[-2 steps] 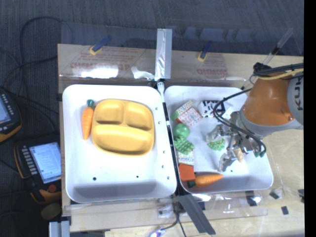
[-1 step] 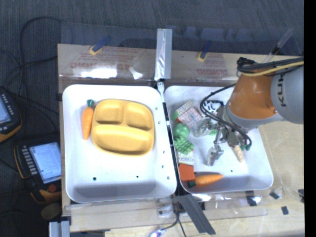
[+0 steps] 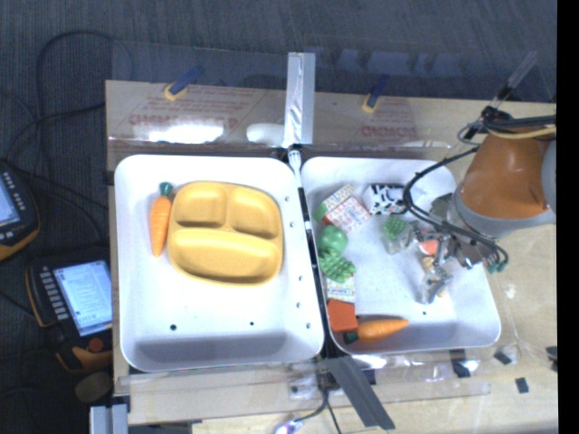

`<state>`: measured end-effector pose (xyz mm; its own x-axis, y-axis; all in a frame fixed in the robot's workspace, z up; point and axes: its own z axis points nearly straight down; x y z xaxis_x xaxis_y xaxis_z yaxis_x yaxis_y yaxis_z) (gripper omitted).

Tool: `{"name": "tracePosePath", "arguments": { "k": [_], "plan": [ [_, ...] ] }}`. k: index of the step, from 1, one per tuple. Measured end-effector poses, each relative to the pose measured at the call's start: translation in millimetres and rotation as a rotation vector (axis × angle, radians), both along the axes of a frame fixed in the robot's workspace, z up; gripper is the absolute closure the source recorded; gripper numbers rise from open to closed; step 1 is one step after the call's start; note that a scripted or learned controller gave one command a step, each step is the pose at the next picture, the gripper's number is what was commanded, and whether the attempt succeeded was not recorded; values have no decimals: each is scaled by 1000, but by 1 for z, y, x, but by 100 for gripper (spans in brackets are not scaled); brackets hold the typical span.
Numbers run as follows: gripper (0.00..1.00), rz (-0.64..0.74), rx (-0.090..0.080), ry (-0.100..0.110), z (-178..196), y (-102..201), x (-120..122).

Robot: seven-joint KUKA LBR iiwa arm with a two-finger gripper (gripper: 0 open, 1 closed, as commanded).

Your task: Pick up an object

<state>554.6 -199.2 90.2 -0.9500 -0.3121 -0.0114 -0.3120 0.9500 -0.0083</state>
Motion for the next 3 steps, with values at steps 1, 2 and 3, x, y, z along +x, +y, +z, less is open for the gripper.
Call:
{"name": "tracePosePath", "arguments": {
  "k": [1,2,3],
  "plan": [
    [0,-14,2,-1,0,31,24],
    [0,363,3,9,21,2,49],
    [0,366,17,4,-1,-11,48]
  ]
}}
